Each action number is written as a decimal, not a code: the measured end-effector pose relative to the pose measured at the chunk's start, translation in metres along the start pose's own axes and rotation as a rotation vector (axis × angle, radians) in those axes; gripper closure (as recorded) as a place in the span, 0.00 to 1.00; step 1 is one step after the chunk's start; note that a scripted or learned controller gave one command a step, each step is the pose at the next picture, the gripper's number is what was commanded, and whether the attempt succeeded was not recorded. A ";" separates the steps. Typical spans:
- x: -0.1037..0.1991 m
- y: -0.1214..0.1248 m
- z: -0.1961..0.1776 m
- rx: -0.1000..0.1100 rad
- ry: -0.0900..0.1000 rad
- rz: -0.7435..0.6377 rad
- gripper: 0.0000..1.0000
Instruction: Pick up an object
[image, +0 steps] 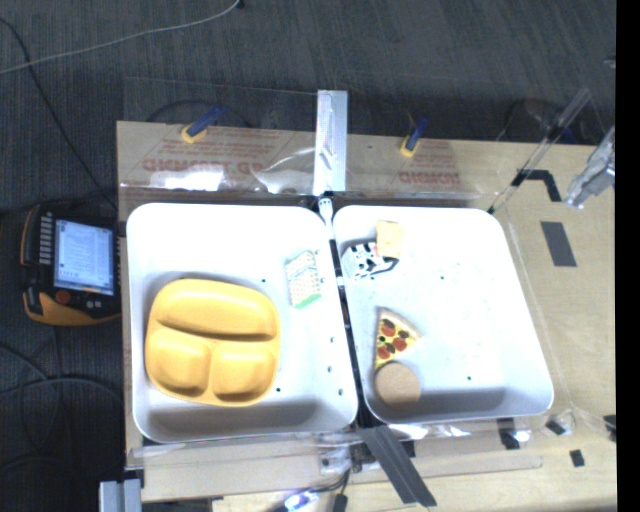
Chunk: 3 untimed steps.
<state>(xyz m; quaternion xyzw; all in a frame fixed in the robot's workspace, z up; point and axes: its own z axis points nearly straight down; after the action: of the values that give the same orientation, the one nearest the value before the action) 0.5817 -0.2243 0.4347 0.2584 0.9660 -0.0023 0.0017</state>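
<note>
- Tool (590, 180) sits at the far right, well off the bins; you cannot tell its state.
- Nothing picked yet: pizza slice (394, 338) lies in the right bin (510, 300).
- Next, bring the arm over it and descend.
</note>
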 end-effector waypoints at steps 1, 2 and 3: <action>-0.053 0.031 0.000 -0.002 -0.001 -0.182 1.00; -0.063 0.038 0.000 -0.004 -0.002 -0.537 1.00; -0.069 0.042 0.000 -0.005 -0.003 -0.848 1.00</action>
<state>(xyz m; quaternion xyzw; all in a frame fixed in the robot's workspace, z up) 0.6628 -0.2227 0.4349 -0.1621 0.9868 -0.0010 0.0026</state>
